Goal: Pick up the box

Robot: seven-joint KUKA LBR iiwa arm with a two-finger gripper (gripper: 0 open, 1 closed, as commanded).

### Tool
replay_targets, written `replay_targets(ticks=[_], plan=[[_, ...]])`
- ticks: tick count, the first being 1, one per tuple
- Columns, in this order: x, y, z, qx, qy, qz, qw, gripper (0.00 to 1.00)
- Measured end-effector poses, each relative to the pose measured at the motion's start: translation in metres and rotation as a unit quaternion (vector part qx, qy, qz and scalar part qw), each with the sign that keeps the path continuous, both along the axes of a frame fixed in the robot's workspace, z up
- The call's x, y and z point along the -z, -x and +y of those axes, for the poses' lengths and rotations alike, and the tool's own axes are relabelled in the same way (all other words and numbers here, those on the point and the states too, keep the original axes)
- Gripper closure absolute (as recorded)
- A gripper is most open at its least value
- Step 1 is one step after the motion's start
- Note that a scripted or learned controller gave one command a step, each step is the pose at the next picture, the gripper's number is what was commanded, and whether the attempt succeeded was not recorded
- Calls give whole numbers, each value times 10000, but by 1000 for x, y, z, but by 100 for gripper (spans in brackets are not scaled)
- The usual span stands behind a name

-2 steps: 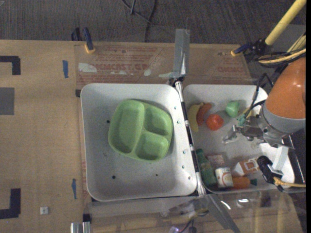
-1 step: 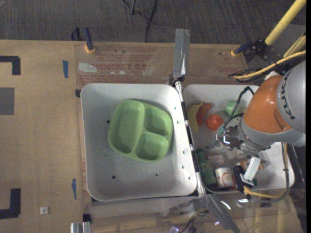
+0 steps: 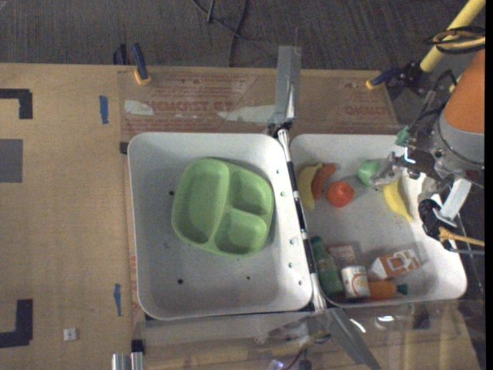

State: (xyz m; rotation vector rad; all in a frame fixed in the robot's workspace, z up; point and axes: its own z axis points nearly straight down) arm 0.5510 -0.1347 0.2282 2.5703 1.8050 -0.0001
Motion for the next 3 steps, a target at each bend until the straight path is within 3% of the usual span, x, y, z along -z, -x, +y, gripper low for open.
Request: replay_targets(ticks=[1,2,3], plan=[[95,72,-27,-390,-3,2,9992,0],[-19,-6,-52,1176,2,2,9931,0],[111,73,-63,571,-8,18,9984,0]])
